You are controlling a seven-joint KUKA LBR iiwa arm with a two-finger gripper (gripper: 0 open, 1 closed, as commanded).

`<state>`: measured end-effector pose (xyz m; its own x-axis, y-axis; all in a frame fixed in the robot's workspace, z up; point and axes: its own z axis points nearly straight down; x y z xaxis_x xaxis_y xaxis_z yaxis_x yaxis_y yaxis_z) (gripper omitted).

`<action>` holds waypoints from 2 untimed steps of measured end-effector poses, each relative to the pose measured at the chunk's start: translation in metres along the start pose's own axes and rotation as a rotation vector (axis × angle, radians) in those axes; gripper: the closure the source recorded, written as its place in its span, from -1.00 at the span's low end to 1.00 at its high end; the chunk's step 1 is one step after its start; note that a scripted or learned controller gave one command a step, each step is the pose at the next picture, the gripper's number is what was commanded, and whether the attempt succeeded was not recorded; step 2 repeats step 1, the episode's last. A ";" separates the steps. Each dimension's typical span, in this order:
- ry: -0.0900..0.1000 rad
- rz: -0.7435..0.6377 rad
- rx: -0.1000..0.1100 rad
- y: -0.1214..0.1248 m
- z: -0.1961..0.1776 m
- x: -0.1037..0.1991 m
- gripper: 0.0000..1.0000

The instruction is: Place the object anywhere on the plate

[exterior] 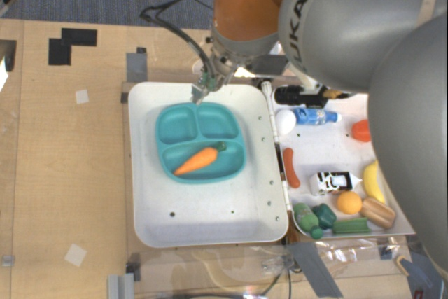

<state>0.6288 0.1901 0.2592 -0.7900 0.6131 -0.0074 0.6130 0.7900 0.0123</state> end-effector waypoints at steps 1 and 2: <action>0.010 0.016 0.015 0.025 0.104 0.040 1.00; 0.010 0.016 0.015 0.025 0.104 0.040 1.00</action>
